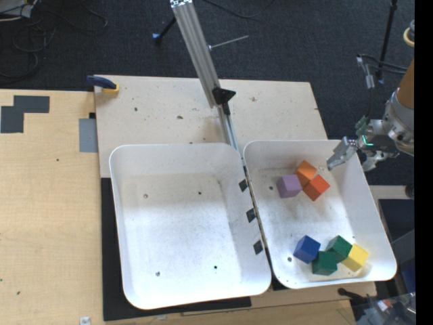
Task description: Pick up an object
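- Gripper (348, 151) sits over the right bin's (379, 225) far-right rim, holding nothing; whether it's open or closed I can't tell.
- Nearest targets: orange block (306, 170), red block (316, 187), purple block (289, 185), clustered touching, just left of and below the gripper.
- Blocks look light, rigid, flat-faced; pinch opposite faces.
- Tight packing leaves little finger room; purple's left face is freest.
- Blue block (306, 248), green blocks (333, 254) and yellow block (357, 256) lie further toward the near wall, crowded.
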{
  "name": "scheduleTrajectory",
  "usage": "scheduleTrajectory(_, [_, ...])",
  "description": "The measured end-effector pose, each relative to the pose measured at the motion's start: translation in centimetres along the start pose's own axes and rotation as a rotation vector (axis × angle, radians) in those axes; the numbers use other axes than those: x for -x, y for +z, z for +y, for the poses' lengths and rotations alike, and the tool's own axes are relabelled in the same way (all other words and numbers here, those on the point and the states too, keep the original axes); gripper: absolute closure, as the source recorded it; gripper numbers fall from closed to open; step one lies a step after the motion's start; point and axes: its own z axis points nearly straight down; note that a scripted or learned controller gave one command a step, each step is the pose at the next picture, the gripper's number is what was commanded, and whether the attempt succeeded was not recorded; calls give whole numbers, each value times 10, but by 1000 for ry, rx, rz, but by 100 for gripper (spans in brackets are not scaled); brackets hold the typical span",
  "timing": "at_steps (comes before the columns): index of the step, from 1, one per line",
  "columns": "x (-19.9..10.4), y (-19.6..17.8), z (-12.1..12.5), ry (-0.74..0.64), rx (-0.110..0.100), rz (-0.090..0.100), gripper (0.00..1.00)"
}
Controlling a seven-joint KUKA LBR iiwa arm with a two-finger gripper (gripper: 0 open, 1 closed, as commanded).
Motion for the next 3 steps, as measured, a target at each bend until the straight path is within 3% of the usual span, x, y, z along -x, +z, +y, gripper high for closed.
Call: scheduleTrajectory(3, [6,134,-5,2,-5,1,0])
